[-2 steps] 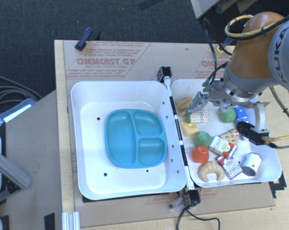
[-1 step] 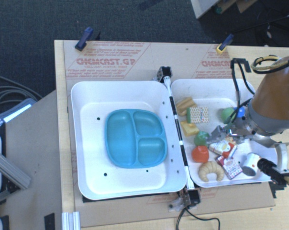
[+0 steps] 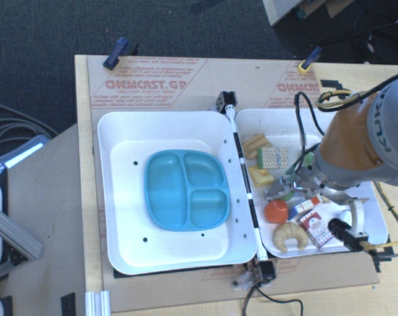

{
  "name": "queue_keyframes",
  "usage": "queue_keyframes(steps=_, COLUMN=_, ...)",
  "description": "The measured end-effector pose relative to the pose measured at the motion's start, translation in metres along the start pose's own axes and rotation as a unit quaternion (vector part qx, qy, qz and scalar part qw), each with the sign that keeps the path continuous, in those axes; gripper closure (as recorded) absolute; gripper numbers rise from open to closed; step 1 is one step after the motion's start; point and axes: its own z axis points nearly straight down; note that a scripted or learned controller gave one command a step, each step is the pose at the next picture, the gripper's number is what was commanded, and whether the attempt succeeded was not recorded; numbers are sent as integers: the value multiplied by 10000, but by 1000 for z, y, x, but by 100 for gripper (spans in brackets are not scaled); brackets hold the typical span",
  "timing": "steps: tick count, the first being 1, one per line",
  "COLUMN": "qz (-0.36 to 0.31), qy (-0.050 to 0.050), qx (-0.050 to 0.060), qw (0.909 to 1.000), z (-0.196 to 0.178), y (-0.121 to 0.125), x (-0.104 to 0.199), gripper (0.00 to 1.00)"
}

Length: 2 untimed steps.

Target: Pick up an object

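The arm [image 3: 373, 133] is a thick, rounded limb with a smooth grey shell, and part of a dark printed letter shows on the shell. A broad orange band [image 3: 344, 140] wraps the limb just above the wrist. Below the band sits a grey wrist section [image 3: 347, 176], rounded like a collar. A black cable [image 3: 303, 120] loops along the orange band and runs down toward the wrist. The gripper [image 3: 288, 184] is a cluster of small silver-grey metal parts with a green patch beside it.

Glossy blue plastic tray [image 3: 186, 190] lies in a smooth white plastic bin [image 3: 113, 176] on a matt board bench [image 3: 159, 81].
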Motion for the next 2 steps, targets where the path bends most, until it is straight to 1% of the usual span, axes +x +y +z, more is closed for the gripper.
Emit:
queue_keyframes(steps=1, qz=5, qy=-4, qx=-14, qw=10000, z=-10, y=1, x=0, gripper=100)
queue_keyframes(steps=2, qz=-3, qy=-8, qx=-23, qw=10000, z=-175, y=-38, x=20, gripper=100)
